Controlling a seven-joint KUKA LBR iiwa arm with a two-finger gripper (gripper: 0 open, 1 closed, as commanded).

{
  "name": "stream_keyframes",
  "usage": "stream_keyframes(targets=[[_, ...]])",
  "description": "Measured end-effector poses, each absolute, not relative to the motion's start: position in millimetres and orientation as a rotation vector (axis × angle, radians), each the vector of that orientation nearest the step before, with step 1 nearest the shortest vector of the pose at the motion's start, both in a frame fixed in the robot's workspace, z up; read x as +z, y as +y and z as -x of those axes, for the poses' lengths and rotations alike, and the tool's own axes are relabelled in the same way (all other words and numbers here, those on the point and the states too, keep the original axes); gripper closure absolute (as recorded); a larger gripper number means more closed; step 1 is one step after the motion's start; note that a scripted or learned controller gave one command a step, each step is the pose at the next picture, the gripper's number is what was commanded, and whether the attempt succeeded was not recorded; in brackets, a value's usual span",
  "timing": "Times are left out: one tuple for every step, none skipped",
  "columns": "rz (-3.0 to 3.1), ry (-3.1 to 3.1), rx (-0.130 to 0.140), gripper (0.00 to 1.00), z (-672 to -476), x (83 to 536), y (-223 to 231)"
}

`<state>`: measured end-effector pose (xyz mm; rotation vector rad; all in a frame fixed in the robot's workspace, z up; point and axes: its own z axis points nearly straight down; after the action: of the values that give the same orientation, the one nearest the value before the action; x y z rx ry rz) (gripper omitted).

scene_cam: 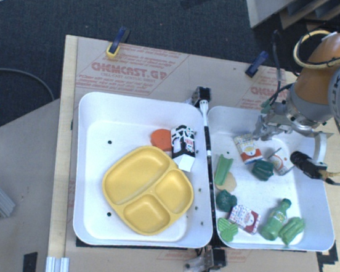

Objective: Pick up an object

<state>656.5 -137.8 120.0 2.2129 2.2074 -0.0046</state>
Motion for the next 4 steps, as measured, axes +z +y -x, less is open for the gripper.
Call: stream_keyframes(targets=[[-2.217,2.217,0.006,1.0,-659.1,164.3,-140.7],[-2.215,2.216,0.006,1.0,-668.9,223.5,-145.2],[-2.217,2.219,0.003,1.0,-669.8,225.5,-145.0],[-2.219,2.229,-0.001,1.0,-648.1,215.4,-93.3]])
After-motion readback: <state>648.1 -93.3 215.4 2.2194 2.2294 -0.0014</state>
